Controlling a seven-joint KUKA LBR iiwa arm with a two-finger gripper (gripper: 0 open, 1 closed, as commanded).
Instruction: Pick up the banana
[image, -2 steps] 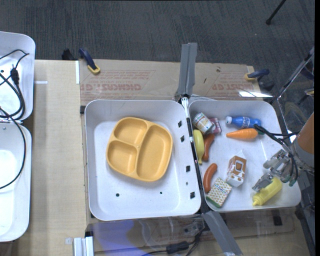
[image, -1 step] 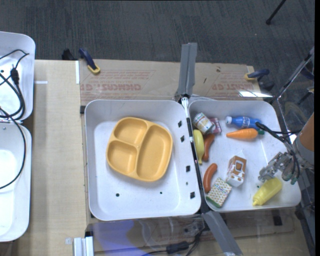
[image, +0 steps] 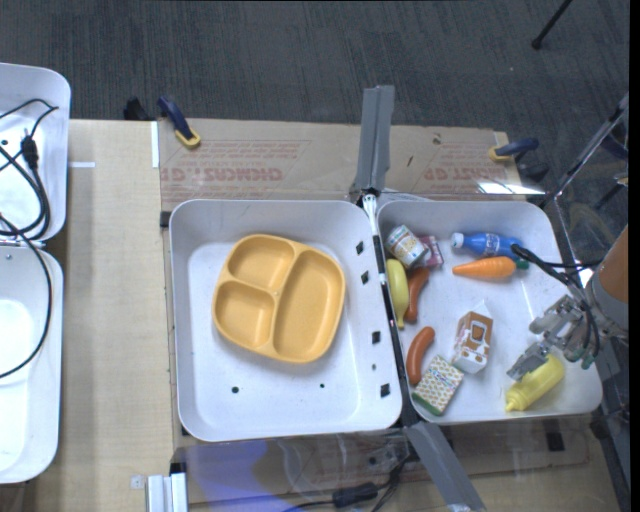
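Observation:
The banana (image: 398, 288) is yellow and lies along the left wall of the right bin (image: 560, 405), beside a brown sausage (image: 416, 292). My gripper (image: 534, 345) hangs at the right side of that bin, far to the right of the banana. It is open, with nothing between its fingers, and sits just above a yellow mustard bottle (image: 535, 384).
The right bin also holds a small can (image: 405, 243), a blue bottle (image: 484, 242), a carrot (image: 486, 268), a second sausage (image: 420, 353), a small carton (image: 473, 341) and a green box (image: 437, 386). A yellow divided plate (image: 279, 297) lies in the left bin (image: 200, 400).

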